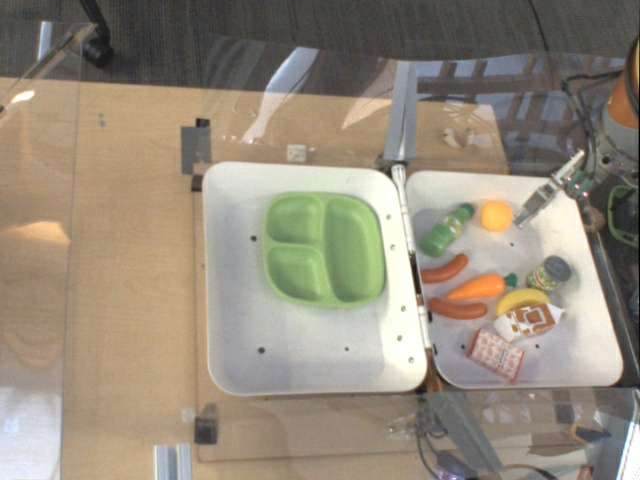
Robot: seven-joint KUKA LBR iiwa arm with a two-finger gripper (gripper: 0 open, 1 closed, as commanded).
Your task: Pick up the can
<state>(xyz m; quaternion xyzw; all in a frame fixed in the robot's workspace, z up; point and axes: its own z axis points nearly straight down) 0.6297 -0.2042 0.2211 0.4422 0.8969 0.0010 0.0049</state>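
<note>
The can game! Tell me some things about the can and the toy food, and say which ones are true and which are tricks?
1. The can sits in the right bin. True.
2. The gripper holds the can. False: it hovers above the can, apart from it.
3. The green plate lies in the left bin. True.
4. The banana is on the green plate. False: it lies beside the can.

claw (527, 211) over right bin (600, 368), just beside orange ball (496, 216), apart from can (549, 272)
</note>
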